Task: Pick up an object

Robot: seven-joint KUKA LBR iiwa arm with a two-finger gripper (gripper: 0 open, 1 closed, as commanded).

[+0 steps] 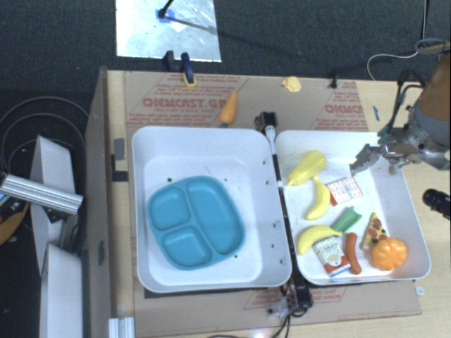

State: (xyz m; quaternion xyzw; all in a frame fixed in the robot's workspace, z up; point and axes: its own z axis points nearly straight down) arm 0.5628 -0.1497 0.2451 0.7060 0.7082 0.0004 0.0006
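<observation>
Toys (343, 231) in right white bin (416, 217)

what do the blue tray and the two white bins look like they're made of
Blue tray: likely moulded plastic, matte; one even colour, with rounded compartment ridges. Left white bin and right white bin: probably thin formed plastic, smooth and slightly glossy; rounded corners and soft rims. The look alone can't confirm any of them.

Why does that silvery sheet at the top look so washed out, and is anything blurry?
In the camera view, the silver sheet glares under overhead light; the white bins look bright with soft, faint shadows; the gripper and arm at the right edge appear slightly blurred, while the blue tray stays sharp.
</observation>
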